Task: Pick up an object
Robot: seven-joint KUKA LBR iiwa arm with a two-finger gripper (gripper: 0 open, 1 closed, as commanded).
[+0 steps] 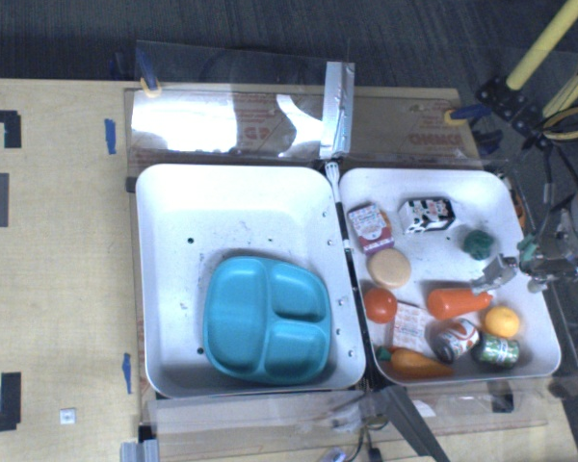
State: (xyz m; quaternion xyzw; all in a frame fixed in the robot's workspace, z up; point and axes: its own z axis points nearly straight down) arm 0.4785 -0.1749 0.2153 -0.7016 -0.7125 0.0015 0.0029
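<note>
The right bin [433, 186] holds several small items. Among them are a pink carton [371, 227], a black-and-white carton [427, 214], a dark green ball [478, 244] and a beige bun [391, 268]. There are also a red tomato [380, 304], an orange pepper [458, 302], a yellow lemon [502, 321], a green can [497, 352], a silver-red can [455, 340] and a carrot [414, 361]. My gripper [499, 270] reaches in low from the right edge. It sits just above the orange pepper's right end, between the green ball and the lemon. Nothing is seen held in it.
The left bin [173, 219] holds a blue divided plate [267, 318] in its front half. A clear plastic sheet and cardboard [270, 118] lie behind the bins. Cables and a yellow pole [554, 27] stand at the far right.
</note>
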